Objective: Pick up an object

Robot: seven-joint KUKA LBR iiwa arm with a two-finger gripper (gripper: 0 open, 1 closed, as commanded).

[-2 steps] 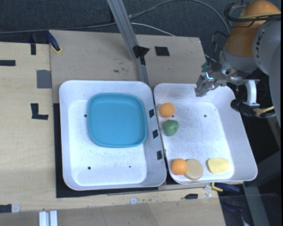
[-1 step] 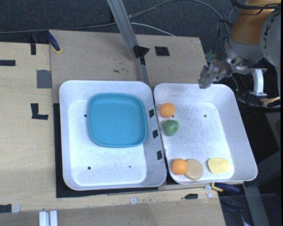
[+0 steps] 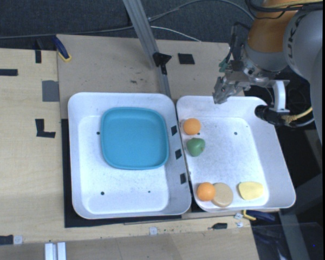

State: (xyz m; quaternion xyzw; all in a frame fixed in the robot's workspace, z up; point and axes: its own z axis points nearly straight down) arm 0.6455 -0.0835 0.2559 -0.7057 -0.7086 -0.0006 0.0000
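Observation:
My gripper (image 3: 223,95) hangs over the far edge of the right bin (image 3: 271,145), with nothing visible between its fingers. Along the right bin's left side lie an orange ball (image 3: 192,126) and, just below it, a green piece (image 3: 195,146). At the near edge sit a second orange ball (image 3: 206,191), a tan round piece (image 3: 223,194) touching it, and a yellow piece (image 3: 251,190). All of them lie well away from the gripper.
The left bin (image 3: 86,161) holds a blue square plate (image 3: 134,137). A grey metal post (image 3: 143,31) slants up from between the bins at the back. Cables (image 3: 292,118) hang off the arm by the right bin's far right corner.

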